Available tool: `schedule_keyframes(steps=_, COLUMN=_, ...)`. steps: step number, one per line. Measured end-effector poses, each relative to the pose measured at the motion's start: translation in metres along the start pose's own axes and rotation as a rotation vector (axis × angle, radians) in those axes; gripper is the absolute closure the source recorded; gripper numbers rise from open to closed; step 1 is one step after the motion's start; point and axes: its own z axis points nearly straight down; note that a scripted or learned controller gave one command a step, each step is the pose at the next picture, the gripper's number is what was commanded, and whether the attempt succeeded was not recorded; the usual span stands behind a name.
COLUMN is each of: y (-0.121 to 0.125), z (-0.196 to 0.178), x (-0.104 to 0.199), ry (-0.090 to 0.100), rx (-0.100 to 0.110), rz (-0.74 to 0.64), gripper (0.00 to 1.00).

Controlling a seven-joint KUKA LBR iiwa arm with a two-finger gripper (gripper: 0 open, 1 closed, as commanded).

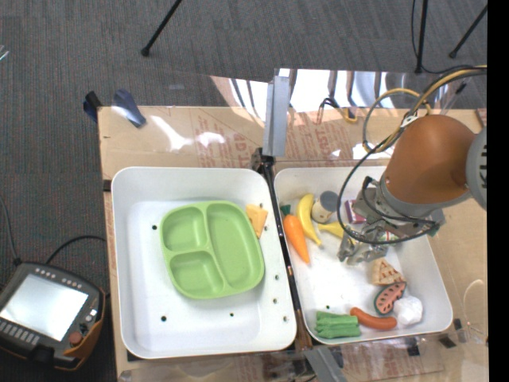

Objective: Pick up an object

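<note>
A green plate (212,249) with three compartments lies in the left bin (131,213), a yellow wedge (256,216) touching its right rim. Right of the plate, across the divider, the right bin (433,281) holds a carrot (296,238) and a banana (308,217) side by side. Farther right the claw (360,251) hangs low over the bin floor, just right of the banana; whether it is wide or narrow I cannot tell. Below it lie a green piece (336,325), a sausage (373,319), a melon slice (390,297) and a brown wedge (386,272). All stand on the worktop (183,134).
</note>
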Motion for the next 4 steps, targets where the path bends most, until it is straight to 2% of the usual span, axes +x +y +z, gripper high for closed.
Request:
schedule_keyframes(steps=1, y=-0.0861, z=0.0069, x=0.0174, ry=0.000, rx=0.005, rz=0.130, gripper=1.00)
schedule_keyframes(steps=2, y=-0.0864, z=0.0066, x=0.0178, ry=-0.001, rx=0.005, rz=0.131, gripper=0.00)
schedule_keyframes(steps=3, y=-0.0867, z=-0.0019, x=0.0167, ry=-0.006, rx=0.004, rz=0.138, gripper=1.00)
schedule_keyframes(steps=4, y=-0.0867, z=-0.0014, x=0.0171, ry=-0.006, rx=0.003, rz=0.140, gripper=0.00)
